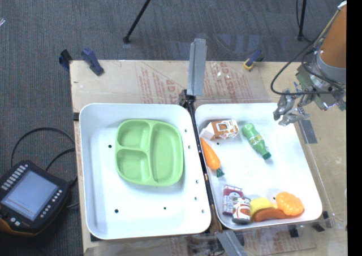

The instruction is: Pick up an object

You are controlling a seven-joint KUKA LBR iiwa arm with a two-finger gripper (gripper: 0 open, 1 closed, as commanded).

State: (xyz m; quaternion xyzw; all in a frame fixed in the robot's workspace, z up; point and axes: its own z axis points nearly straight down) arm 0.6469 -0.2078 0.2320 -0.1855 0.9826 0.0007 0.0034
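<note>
The tool (289,112) hung above the right bin's (294,164) far right corner, nothing between its fingers; how far they were spread I could not tell; in that bin lay a green bottle (256,140), a carton (222,129) and a carrot (211,156) toward its far side, a can (240,208) and orange fruit (289,203) along its near edge.

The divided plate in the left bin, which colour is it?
Light green; the divided plate shows in the camera view.
</note>
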